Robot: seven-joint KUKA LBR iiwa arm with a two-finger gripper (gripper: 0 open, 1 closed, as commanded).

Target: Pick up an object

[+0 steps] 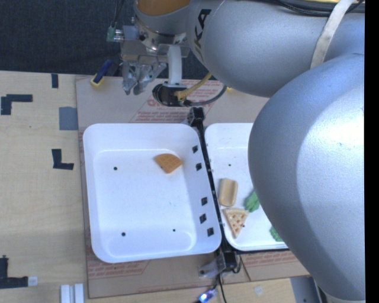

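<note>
The grey arm (308, 136) is seen reaching in from the right, its bulky links filling the right side and top of the view. An orange band (160, 6) is seen above the wrist at the top edge. The end effector (137, 80) is held high, pointed downward, and nothing is seen between its fingers.

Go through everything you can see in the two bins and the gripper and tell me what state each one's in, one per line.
Two-finger gripper: raised beyond the bins' far edge, holding nothing.
Tan waffle-like piece: lying flat in the left white bin, alone.
Beige bread-roll piece: lying in the right white bin.
Triangular pizza-slice piece: lying flat beside the roll.
Green leafy piece: partly hidden by the arm.
</note>
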